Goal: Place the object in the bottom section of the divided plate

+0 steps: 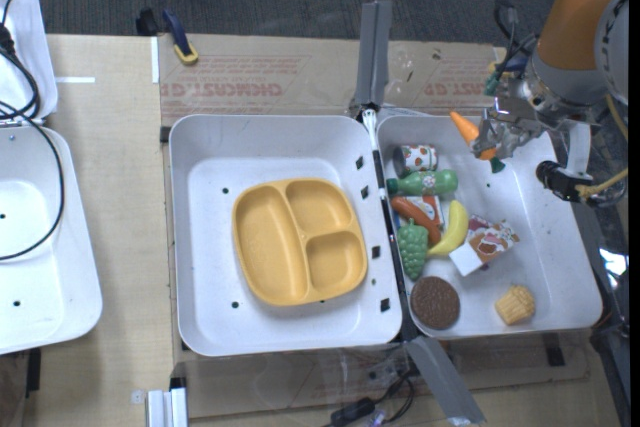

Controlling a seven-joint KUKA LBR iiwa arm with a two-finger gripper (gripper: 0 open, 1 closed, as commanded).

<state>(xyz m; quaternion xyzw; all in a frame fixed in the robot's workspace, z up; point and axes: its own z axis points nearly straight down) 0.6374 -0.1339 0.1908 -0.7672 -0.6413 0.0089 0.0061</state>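
1. Nearest the camera in the right bin (560,315): corn piece (515,304), brown disc (436,301). Both untouched.
2. Left bin (200,245): divided plate (300,241), bottom section bare, so placing isn't done.
3. Far end: my gripper (492,147) sits w/ an orange carrot (466,128) just beside it; can't tell if I'm gripping.
4. Step: pickup, I judge. Next: confirm hold, lift, carry left to the plate.

Arm (585,25) reaches in — end effector (497,143) pointing down.
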